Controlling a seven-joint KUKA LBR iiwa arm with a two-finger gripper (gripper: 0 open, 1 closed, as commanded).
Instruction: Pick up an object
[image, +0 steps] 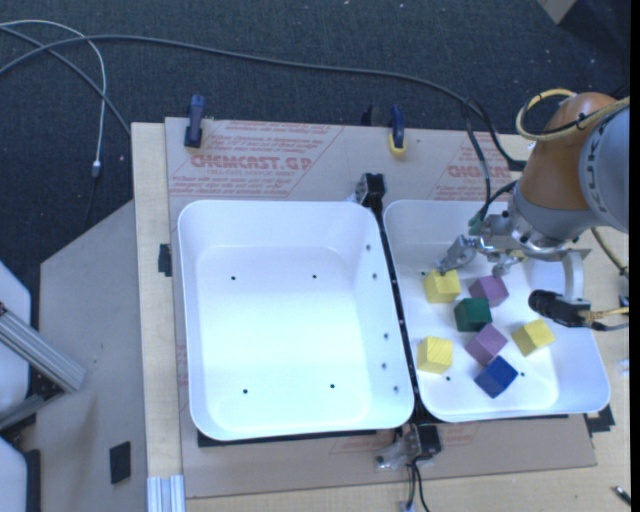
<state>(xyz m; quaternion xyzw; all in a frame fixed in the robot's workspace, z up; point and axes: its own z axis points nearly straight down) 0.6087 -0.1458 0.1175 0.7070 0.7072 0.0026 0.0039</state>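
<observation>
The left bin (290, 320) sits at the near middle of the bench. Beside it, the right bin (590, 385) holds seven blocks: a yellow block (436, 354) low at its left, another yellow block (443, 286) above, a green block (472, 315), two purple blocks (489, 291) (488, 343), a blue block (496, 377) and a third yellow block (533, 336). The gripper (452, 258) hovers just above the upper yellow block; whether it grips is unclear.
</observation>
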